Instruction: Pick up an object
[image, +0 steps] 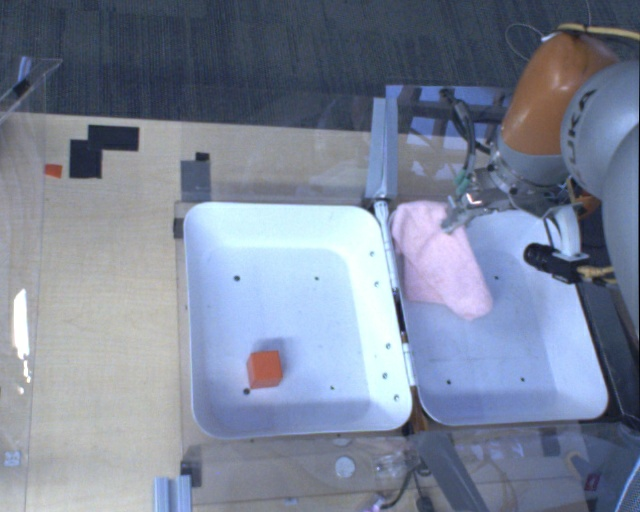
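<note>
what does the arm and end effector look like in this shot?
The arm is rounded and glossy grey with an orange band above the wrist. Thin pale cables loop around its top and near the wrist. The gripper is a small metallic-grey assembly with a touch of green on it. A black cylindrical part juts out below the wrist.
</note>
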